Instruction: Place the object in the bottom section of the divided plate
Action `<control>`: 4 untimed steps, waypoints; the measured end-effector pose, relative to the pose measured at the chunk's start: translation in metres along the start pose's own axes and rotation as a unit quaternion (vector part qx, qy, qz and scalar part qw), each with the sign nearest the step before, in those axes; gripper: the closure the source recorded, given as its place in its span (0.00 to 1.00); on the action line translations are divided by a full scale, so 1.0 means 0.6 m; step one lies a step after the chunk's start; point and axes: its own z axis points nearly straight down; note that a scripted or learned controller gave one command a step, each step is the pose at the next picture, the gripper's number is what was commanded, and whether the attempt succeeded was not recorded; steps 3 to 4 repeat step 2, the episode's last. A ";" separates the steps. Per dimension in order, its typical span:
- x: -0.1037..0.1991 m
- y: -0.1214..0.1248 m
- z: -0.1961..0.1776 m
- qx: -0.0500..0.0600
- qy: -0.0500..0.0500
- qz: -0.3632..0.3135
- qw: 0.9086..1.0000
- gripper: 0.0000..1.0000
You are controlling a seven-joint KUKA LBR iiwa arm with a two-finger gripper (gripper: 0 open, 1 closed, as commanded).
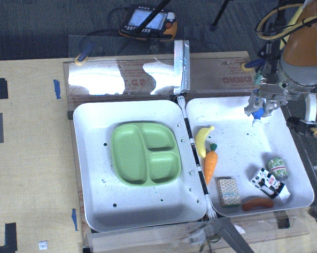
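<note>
The bench is pale wood and bears two shallow white bins side by side. The left bin holds a green divided plate at its middle, with one large section on the view's left and two smaller ones stacked on the right; all three sections are bare. The right bin carries the loose items.

The arm enters from the right, its orange band visible near the top right corner. Its gripper hangs over the upper right part of the right bin, apart from every item there. How far its fingers stand apart cannot be judged at this slant, and nothing is seen between them.

Items in the right bin, largest first:
- A carrot lies against the left wall, its green top uppermost.
- A banana lies just above the carrot, touching or nearly touching it.
- A black-and-white patterned block sits near the right wall.
- A tan speckled block rests near the lower edge.
- A reddish sausage lies along the lower edge, just below the patterned block.
- A green speckled ball sits just above the patterned block.

The view does not single out which item is the task's object; all lie in the right bin, well apart from the plate.
</note>
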 end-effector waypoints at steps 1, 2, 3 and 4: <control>0.143 -0.007 0.042 0.001 0.001 -0.013 1.000 1.00; 0.219 -0.093 0.043 0.001 0.001 -0.052 0.999 1.00; 0.219 -0.093 0.043 0.001 0.001 -0.052 0.999 1.00; 0.219 -0.093 0.043 0.001 0.001 -0.052 0.999 1.00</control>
